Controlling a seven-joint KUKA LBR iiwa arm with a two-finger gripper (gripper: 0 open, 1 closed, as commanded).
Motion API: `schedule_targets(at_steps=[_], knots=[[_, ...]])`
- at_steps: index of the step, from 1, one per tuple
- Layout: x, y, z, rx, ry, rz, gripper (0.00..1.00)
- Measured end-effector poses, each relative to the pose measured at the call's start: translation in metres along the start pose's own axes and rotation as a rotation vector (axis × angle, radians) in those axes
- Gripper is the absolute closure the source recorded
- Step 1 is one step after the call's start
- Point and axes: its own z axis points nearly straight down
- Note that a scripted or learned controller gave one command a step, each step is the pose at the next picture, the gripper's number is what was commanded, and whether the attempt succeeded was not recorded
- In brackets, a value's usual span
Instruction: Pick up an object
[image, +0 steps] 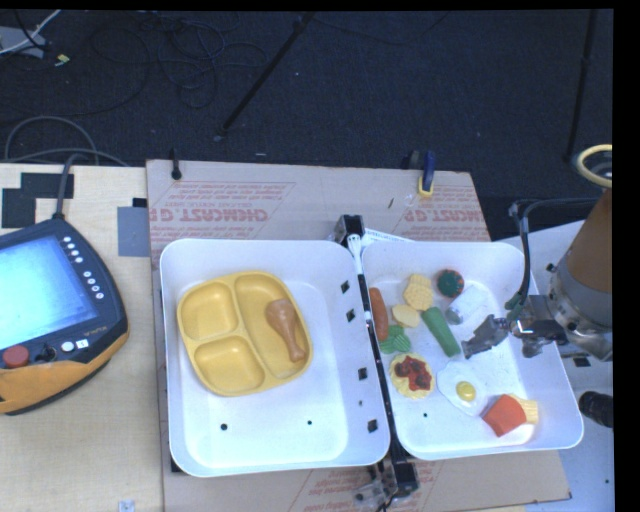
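Note:
The right bin (545, 425) holds several toy foods: a sausage (379, 312), a corn piece (418, 292), a red and green fruit (450, 282), a green cucumber (440, 332), a pizza slice (412, 375), a fried egg (463, 388) and a red fries box (508, 413). My gripper (488, 335) hangs over the middle right of this bin, just right of the cucumber and above the egg. Nothing shows in its grasp. In the left bin (250, 450), a chicken drumstick (287, 328) lies in a yellow compartment tray (215, 315).
The arm (590, 290) comes in over the right bin's right wall. A small yellow piece (405, 315) and a green leafy piece (398, 340) lie beside the sausage. A teach pendant (50, 300) rests on the bench at far left. Cardboard (300, 200) lies under both bins.

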Motion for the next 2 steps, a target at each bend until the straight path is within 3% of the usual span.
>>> schedule_targets(at_steps=[1,2], knots=[[-0.001,0.000,-0.010,0.002,0.001,0.001,1.00],[0.065,0.018,0.061,0.009,0.004,-0.005,1.00]])
